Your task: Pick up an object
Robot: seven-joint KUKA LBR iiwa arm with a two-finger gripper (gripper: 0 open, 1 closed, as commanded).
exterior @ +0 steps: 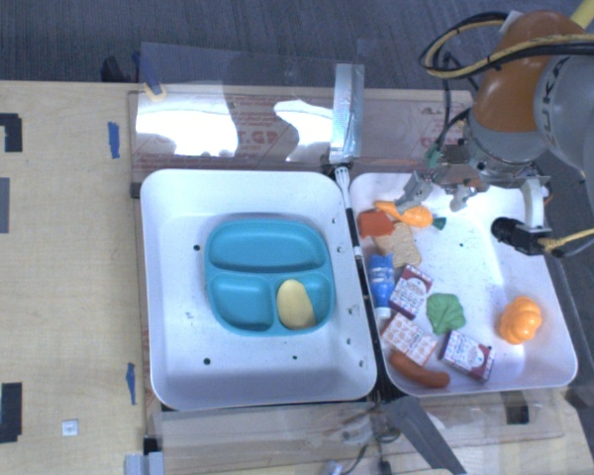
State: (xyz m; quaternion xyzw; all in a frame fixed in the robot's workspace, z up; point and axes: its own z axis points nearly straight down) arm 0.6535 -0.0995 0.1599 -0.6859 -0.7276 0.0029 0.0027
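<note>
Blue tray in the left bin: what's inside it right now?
The blue tray holds one yellow potato-shaped piece in its lower right compartment. The other compartments show bare blue. Whatever lies under the yellow piece is covered.

Contents as we log them. Right bin [549,265], along its left side: a small orange carrot-like piece [414,216] at the top; a red-orange piece [375,223] just beside it; a tan cracker-like piece [406,246] below; a blue bottle [381,281], lying lengthwise by the wall. Centre: three red-and-white cartons [412,290] [408,335] [468,354], tilted; a green leafy piece [445,313] between them. Bottom: a red sausage [419,370]. Right: a round orange fruit [520,321], apart. Left bin [168,265]: we note a teal divided tray [247,265], a yellow lemon-like piece [295,304] in its lower right compartment.
</note>
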